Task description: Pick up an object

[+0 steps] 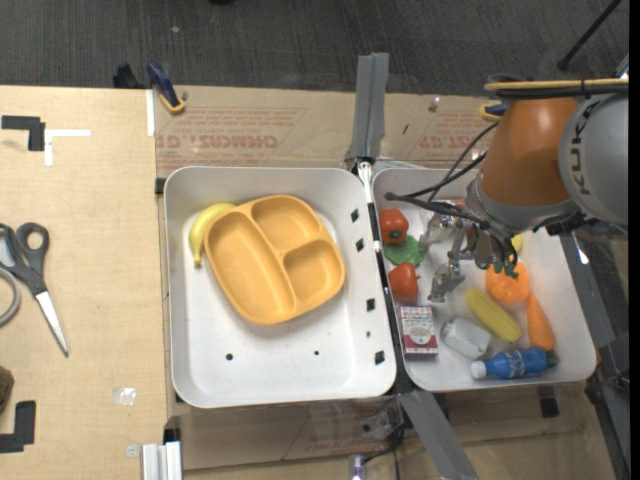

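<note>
Two white bins, the left bin (190,368) and the right bin (575,278), are sitting side by side on the counter (80,268), with scissors (38,278) lying well apart at its left edge.

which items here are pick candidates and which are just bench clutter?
Job:
gripper over the right bin
red tomatoes
corn cob
carrot
blue bottle
small carton
orange divided plate and banana in the left bin

Lying about:
scissors on the bench
blue clamp
</note>
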Available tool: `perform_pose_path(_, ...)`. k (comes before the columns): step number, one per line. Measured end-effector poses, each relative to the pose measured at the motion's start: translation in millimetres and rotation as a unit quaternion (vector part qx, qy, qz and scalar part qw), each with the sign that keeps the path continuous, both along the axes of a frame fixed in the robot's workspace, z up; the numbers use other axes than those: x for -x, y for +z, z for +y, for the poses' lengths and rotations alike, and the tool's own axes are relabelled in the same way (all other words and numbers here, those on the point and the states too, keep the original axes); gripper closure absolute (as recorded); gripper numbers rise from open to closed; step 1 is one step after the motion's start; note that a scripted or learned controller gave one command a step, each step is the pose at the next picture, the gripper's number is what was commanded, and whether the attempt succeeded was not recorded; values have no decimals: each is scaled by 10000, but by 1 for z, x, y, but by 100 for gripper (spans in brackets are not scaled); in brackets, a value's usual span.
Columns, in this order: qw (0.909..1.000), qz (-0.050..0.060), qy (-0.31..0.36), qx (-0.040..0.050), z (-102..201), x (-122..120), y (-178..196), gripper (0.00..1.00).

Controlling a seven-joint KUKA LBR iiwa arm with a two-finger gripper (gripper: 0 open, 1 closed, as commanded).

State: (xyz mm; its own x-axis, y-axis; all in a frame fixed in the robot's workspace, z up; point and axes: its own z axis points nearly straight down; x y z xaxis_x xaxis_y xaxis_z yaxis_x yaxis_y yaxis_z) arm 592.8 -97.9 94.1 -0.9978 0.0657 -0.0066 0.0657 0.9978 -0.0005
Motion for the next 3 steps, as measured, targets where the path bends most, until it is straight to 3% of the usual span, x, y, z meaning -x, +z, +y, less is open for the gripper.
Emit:
perform_pose_path(1,9905,-6,1373,14,-70,-4,1,0)
perform_pose_path(2,9867,125,1622,-40,-102,-53,-4,0)
perform_pose_path(3,9953,13,970,2,-124,26,-1,0)
